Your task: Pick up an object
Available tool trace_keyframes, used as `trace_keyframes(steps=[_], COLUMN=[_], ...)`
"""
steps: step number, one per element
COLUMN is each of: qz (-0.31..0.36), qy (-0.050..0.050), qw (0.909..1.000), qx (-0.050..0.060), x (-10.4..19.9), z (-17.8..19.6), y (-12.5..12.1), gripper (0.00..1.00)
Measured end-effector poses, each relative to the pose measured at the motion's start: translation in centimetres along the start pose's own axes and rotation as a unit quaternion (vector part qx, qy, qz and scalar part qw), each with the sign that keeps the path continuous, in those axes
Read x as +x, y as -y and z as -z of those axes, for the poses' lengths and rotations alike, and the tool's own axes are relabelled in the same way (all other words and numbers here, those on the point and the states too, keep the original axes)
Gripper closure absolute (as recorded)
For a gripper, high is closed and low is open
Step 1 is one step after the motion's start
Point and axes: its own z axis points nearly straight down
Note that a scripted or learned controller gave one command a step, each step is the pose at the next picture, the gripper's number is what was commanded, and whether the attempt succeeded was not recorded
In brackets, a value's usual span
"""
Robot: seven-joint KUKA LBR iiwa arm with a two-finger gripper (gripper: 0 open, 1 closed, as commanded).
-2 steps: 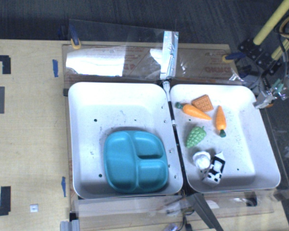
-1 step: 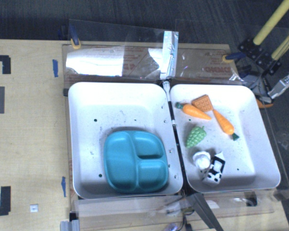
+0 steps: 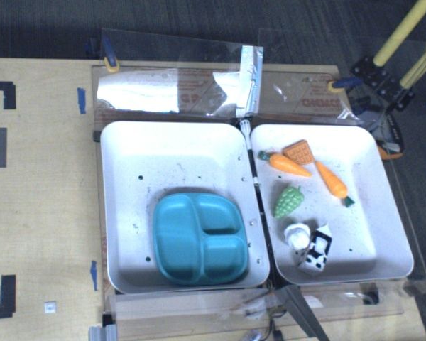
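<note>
Crowded right bin (image 3: 390,190), gripper state impossible to tell.
Two carrots (image 3: 286,164) (image 3: 331,179), cracker (image 3: 298,151) at 12 o'clock touch; a grasp may slip or drag neighbours. Green fruit (image 3: 288,201) sits freer at centre.

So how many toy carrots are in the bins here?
2, both in the right bin: one carrot near its top-left corner, the other carrot just right of it, beside the waffle-like piece. None looks hidden.
</note>
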Motion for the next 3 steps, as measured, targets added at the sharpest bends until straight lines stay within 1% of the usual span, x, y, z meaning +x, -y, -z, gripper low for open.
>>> trace_keyframes(steps=[1, 2, 3], qz=[-0.028, -0.081, -0.176], qy=[-0.005, -0.005, -0.005], qw=[0.9996, 0.9967, 0.9844], qx=[0.004, 0.004, 0.005], x=[1.8, 5.8, 15.2], z=[-13.9, -19.3, -20.8], y=[-1.3, -5.3, -1.7], gripper=[1.00, 1.00, 1.00])
